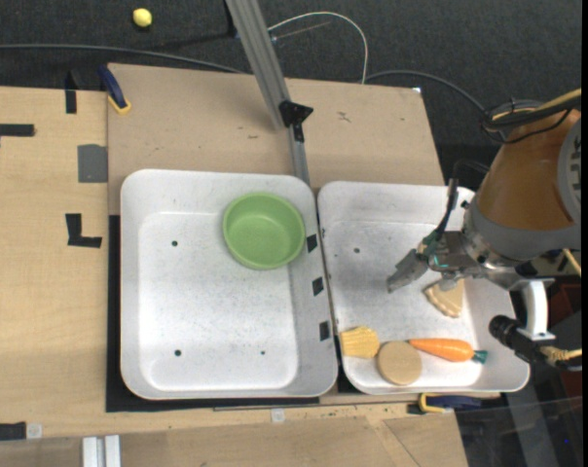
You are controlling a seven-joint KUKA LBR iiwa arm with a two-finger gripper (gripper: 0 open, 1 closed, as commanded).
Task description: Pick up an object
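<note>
My gripper hangs over the middle of the right bin, its fingers spread open with nothing between them. One dark finger points down-left toward the bin floor. Just right of and below the gripper, close to the other finger, lies a tan wedge-shaped piece. Along the bin's front edge lie a yellow ridged piece, a round tan disc and an orange carrot. A green bowl sits upright at the back right of the left bin.
A grey metal pole slants down from the top to the ridge between the bins. Cables loop over the bench behind the right bin. A small yellow ball lies on the dark floor far back left. A blue and yellow clamp sits at the board's corner.
</note>
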